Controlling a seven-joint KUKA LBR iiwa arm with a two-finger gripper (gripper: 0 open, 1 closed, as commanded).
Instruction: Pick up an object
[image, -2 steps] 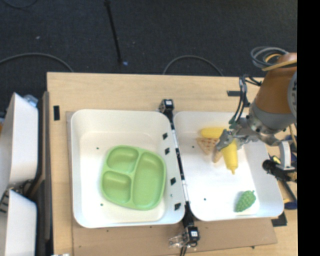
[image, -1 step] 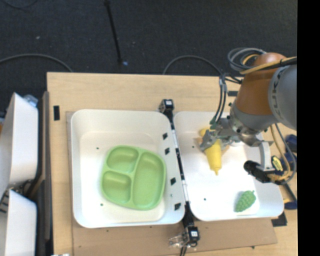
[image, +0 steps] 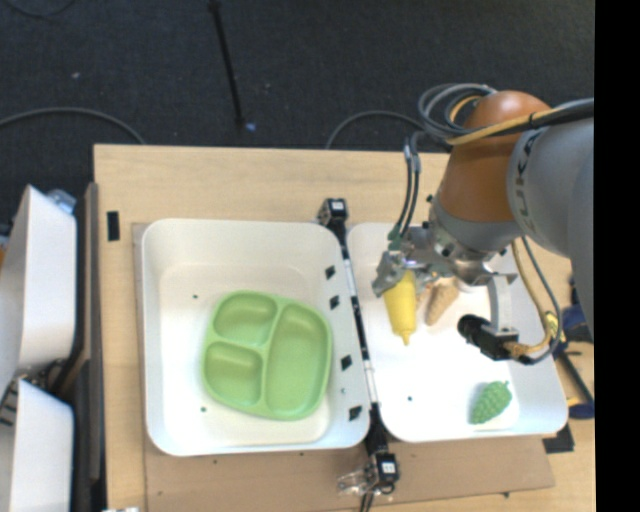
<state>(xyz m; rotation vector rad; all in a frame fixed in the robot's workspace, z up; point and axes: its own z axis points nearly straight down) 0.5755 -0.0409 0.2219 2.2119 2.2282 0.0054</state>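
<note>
yellow object (image: 402, 306) lies partly hidden under the tool (image: 412, 266).

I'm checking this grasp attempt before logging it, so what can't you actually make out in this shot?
- Gripper: the wrist above it covers the fingers; open or shut unclear.
- Yellow object: its top is under the gripper, so contact is unclear.
- Tan object: upper end hidden by the arm.
- Green bumpy object: too small to identify.

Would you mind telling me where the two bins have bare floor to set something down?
Left bin: bare along the far wall and left of the green tray. Right bin: bare near floor between the divider and the green grapes. Crowded under the hand, around the yellow corn and tan piece.
</note>
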